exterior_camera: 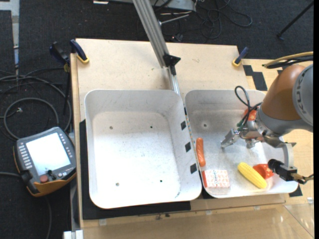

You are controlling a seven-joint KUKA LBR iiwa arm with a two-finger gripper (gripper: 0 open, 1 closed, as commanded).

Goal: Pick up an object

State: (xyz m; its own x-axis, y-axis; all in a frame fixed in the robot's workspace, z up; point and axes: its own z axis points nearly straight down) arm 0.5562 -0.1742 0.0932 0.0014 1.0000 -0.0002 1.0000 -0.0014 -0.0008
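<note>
The right bin (214,114) holds an orange sausage-shaped piece (200,152) lying by its left wall. A small white and red box (216,179) sits at its front. To the right of the box lies a yellow corn cob (251,176), touching a red object (264,171). My gripper (228,140) hangs low over the middle of the right bin, right of the orange piece and above the corn. I see nothing in it. The grey and orange arm covers the bin's right side.
The left bin (99,103) stands beside the right one, sharing the middle wall. A slanted metal rail (152,29) runs down to the bins' back junction. A teach pendant (45,158) lies on the floor at the left. Clamps (79,51) sit at the bench's back corners.
</note>
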